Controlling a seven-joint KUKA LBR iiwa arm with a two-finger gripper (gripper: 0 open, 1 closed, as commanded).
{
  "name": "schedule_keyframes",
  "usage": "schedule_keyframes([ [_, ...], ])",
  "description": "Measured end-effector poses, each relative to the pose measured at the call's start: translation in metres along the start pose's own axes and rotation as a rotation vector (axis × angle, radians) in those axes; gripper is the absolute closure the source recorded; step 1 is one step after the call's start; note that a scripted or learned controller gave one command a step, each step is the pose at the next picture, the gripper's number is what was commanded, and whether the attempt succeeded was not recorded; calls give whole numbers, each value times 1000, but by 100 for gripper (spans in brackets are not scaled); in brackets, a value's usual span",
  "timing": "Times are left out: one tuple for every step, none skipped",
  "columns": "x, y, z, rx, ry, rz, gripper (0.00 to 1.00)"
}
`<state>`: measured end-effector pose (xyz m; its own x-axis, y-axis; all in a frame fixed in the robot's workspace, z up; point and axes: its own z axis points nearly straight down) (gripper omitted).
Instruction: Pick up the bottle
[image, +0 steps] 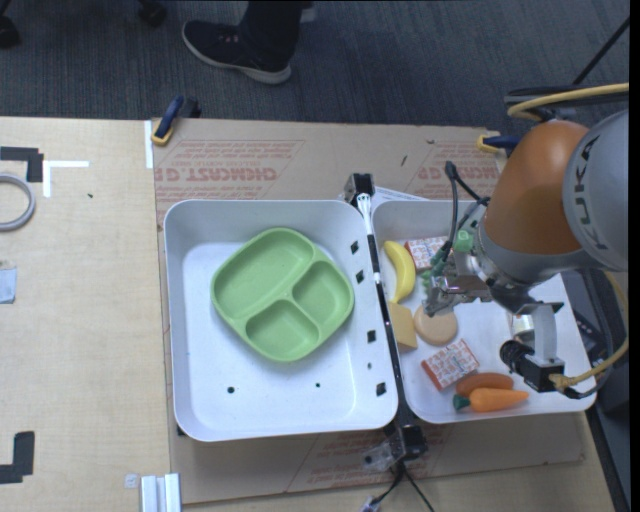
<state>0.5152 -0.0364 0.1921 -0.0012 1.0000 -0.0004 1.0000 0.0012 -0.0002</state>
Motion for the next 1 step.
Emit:
schedule_keyframes([
  [24, -37, -67, -1, -1, -36, 100],
])
